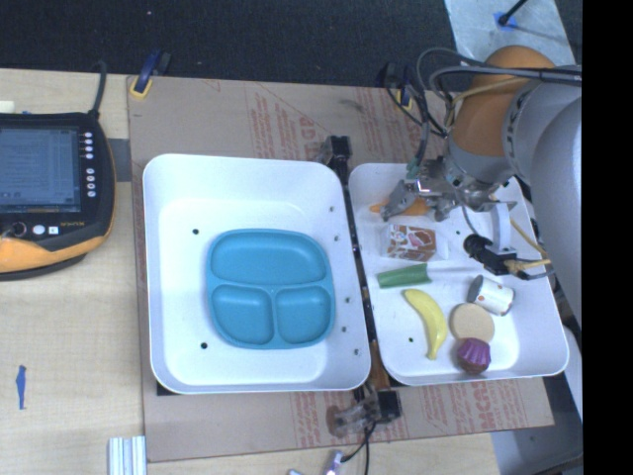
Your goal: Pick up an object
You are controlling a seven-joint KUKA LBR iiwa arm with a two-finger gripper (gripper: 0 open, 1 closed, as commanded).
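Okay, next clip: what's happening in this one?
A grey robot arm reaches in from the right, its gripper low over the far end of the right bin. That bin holds a small packet, a green piece, a banana, a tan disc and a purple piece. The left bin holds a blue divided plate. Nothing visibly sits between the fingers.
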